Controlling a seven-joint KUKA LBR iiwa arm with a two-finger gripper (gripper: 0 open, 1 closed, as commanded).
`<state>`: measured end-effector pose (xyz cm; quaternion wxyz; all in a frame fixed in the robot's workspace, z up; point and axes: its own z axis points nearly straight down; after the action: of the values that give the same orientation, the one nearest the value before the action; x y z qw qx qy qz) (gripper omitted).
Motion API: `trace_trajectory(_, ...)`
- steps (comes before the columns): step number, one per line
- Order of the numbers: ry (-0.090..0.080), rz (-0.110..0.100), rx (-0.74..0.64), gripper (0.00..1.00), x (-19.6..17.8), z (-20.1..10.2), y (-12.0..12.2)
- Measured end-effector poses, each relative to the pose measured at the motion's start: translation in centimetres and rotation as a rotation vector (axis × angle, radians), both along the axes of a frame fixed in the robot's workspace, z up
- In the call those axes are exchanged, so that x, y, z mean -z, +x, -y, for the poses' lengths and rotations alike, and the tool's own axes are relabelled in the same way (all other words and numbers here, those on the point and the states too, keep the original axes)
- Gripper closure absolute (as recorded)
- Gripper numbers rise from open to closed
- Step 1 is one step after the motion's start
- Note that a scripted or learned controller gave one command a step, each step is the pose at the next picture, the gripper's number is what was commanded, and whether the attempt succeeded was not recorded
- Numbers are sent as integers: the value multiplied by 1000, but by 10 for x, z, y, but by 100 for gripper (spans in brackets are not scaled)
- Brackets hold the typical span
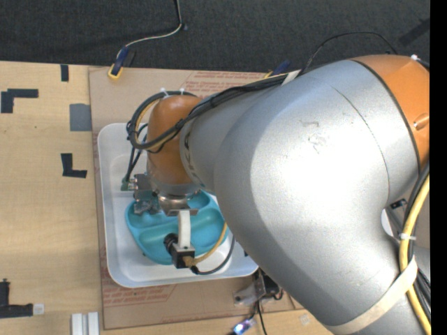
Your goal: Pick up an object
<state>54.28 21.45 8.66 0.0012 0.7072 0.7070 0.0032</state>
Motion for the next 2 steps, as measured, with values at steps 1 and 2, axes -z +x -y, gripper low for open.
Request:
trace_trajectory(1, 6, -32, -7, 100, 0, 27, 22)
trace_trajectory(2, 7, -18, -5, 100, 1, 62, 39)
